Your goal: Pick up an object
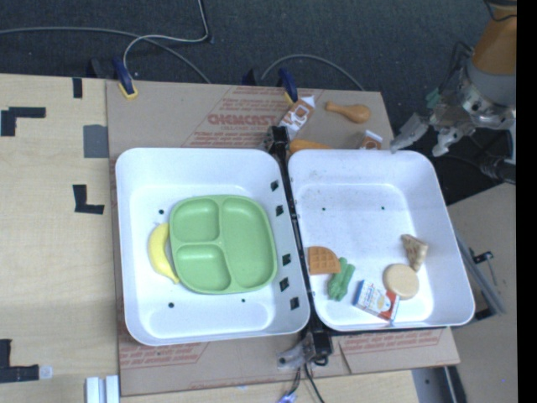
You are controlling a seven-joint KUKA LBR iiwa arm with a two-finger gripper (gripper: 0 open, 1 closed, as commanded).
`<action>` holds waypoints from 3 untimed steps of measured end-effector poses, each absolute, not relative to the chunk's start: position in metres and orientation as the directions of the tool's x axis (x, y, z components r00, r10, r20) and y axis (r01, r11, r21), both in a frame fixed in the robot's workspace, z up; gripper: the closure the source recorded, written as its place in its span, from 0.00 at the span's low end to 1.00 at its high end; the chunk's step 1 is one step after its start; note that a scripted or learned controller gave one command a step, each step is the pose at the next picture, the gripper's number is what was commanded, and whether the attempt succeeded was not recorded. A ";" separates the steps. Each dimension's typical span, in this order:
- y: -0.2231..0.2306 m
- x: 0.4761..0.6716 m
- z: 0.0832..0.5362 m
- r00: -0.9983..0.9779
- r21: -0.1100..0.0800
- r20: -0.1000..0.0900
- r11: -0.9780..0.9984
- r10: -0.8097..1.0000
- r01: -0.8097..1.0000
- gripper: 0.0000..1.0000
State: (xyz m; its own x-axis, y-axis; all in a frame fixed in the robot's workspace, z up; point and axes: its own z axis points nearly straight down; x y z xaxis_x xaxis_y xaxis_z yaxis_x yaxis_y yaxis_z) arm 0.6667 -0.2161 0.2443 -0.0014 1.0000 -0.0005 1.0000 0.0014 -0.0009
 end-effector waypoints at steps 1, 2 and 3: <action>-0.157 0.668 0.142 -0.003 -0.004 0.001 0.003 1.000 1.000 0.00; -0.216 0.601 0.179 0.001 0.000 -0.003 -0.001 1.000 1.000 0.00; -0.216 0.570 0.087 -0.001 0.002 -0.001 0.001 1.000 1.000 0.00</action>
State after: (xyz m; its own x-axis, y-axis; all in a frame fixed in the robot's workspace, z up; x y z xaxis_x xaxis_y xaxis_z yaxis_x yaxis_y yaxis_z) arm 0.5696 -0.2160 0.0866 -0.0012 1.0000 -0.0008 1.0000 0.0012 0.0020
